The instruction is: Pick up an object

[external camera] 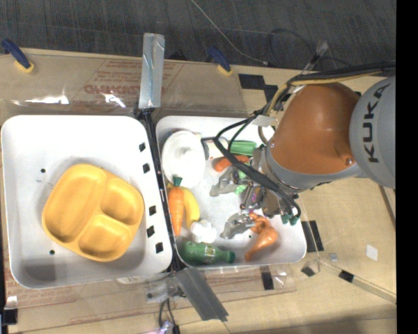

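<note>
My gripper [230, 203] is low inside the right bin [292, 252], its two metal fingers [226, 182] spread apart and open, with bare bin floor between them. An orange toy carrot [262, 239] lies just right of the near finger. A second carrot [176, 211] and a yellow banana [191, 206] lie to the gripper's left. At the near wall a green bottle [205, 254] lies flat. A white cup [183, 155] sits at the far left of this bin. A green item [242, 147] and a small orange piece [223, 164] are partly hidden under the wrist.
The left bin [21, 152] holds a yellow divided plate [92, 211]. A small white piece [203, 230] sits by the banana. Cables run from the arm across the right bin's far side. The arm's orange body covers that bin's right part.
</note>
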